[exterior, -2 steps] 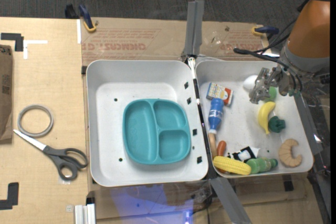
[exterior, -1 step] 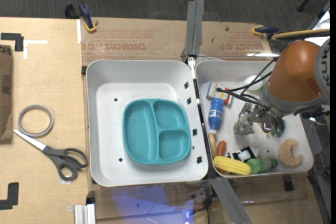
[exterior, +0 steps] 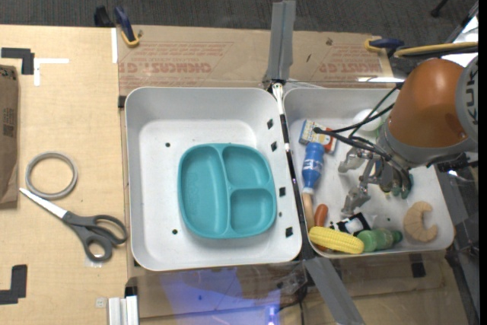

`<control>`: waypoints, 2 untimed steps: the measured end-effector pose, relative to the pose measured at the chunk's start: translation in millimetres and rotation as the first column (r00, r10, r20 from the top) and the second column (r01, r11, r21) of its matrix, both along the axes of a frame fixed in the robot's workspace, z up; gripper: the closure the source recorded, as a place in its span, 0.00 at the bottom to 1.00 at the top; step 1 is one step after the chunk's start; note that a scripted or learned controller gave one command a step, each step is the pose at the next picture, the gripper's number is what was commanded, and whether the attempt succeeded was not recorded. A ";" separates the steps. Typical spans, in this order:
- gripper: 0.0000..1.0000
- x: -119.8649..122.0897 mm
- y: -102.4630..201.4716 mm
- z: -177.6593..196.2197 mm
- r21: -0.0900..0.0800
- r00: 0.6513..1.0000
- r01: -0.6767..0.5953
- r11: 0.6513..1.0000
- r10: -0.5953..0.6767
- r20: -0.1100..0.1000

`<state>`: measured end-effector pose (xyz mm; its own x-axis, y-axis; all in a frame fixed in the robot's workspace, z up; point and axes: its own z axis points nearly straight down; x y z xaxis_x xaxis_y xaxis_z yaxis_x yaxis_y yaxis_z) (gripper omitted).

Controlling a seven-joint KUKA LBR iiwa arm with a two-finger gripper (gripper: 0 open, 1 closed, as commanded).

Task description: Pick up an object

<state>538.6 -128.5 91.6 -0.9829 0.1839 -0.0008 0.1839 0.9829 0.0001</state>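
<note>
The right bin [exterior: 338, 92] holds several objects. A blue bottle [exterior: 313, 164] lies along its left wall, with a small printed box [exterior: 310, 132] above it and a red piece [exterior: 320, 214] below. Along the front lie a yellow corn cob [exterior: 336, 240], a green vegetable [exterior: 378, 240], a black-and-white item [exterior: 354, 224] and a tan croissant [exterior: 421, 222]. My gripper [exterior: 358, 190] hangs over the middle of this bin, just above the black-and-white item and right of the bottle. The arm's orange band [exterior: 428, 106] covers the bin's right part.
The left bin [exterior: 152, 118] holds a teal divided plate [exterior: 226, 190]. On the bench to the left lie scissors [exterior: 80, 224] and a tape roll [exterior: 51, 173]. A grey divider bar [exterior: 281, 42] stands between the bins at the back.
</note>
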 end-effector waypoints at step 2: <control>0.00 46.1 28.9 0.9 0.000 0.987 0.158 0.987 -0.158 0.001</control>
<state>584.6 -99.5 92.4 -0.9415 0.3371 -0.0016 0.3371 0.9415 -0.0001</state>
